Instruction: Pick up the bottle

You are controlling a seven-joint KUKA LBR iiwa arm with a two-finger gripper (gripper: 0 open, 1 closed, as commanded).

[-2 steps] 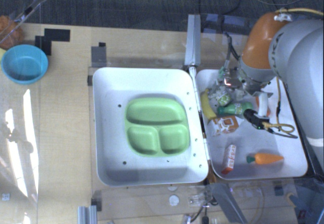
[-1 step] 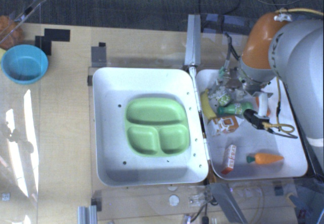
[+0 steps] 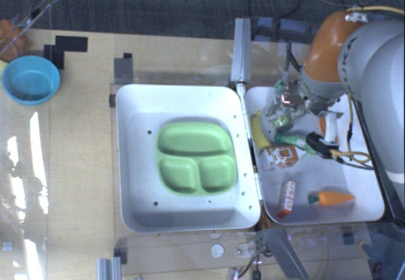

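Your gripper (image 3: 286,103) hangs over the bottle (image 3: 292,140) at the right bin's (image 3: 373,209) twelve o'clock, poised to descend; finger state unreadable.

I see two bins (image 3: 126,146) of smooth white plastic with a soft sheen. The green divided tray (image 3: 196,157) looks matt plastic. At upper left, the blue bowl (image 3: 30,79) appears glossy. The bench (image 3: 69,196) reads as pale wood, lightly reflective. At upper right, the arm (image 3: 373,64) shows smooth grey and orange casing.
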